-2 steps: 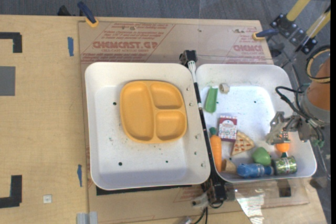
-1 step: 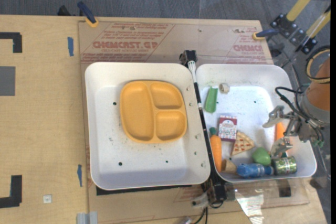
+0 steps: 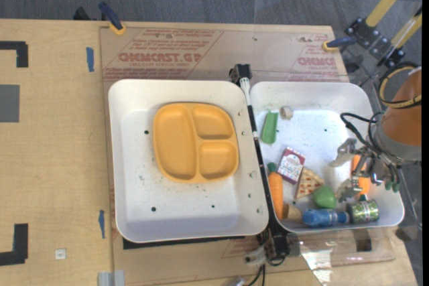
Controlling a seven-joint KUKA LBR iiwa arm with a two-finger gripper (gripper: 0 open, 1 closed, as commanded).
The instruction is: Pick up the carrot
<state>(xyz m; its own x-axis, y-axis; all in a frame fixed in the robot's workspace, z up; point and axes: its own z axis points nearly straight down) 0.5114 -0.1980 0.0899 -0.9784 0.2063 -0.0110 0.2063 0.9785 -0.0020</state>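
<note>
Camera view: carrot lies well left of the pincer, fingers' state unclear.

The carrot lies by the right bin's left wall, the tool seemingly hovering well apart.

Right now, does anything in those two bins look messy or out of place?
Nothing looks spilled or broken. The right bin is cluttered: the carrot lies against its left wall, with other items crowded along the near side. The yellow divided plate sits flat in the left bin.
</note>
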